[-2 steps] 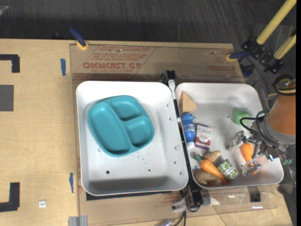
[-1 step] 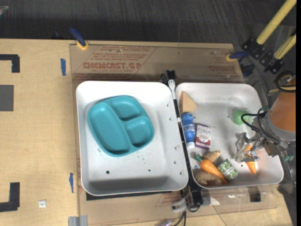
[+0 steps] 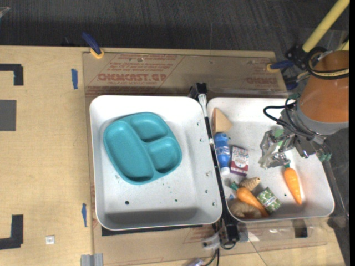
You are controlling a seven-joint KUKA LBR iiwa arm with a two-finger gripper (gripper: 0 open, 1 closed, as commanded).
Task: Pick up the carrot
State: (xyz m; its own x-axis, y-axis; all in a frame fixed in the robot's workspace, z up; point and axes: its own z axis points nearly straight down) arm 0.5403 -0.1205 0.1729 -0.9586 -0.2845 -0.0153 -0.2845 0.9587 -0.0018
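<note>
Carrot [image 3: 293, 185] lay in the right bin [image 3: 327, 204], near that bin's right wall, just below the gripper [image 3: 275, 150], whose finger state I could not tell. Left of the right bin sat the other white bin [image 3: 105, 204], holding a teal divided tray [image 3: 143, 146]. Both bins rested on a light wooden worktop [image 3: 44, 148] marked with blue tape, with dark carpet [image 3: 166, 10] beyond it.

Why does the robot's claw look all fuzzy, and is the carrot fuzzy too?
In the camera view the metal two-finger gripper looks smeared, likely motion blur; the orange carrot beside it is fairly sharp; the teal divided plastic tray shows soft, even light without glare.
</note>
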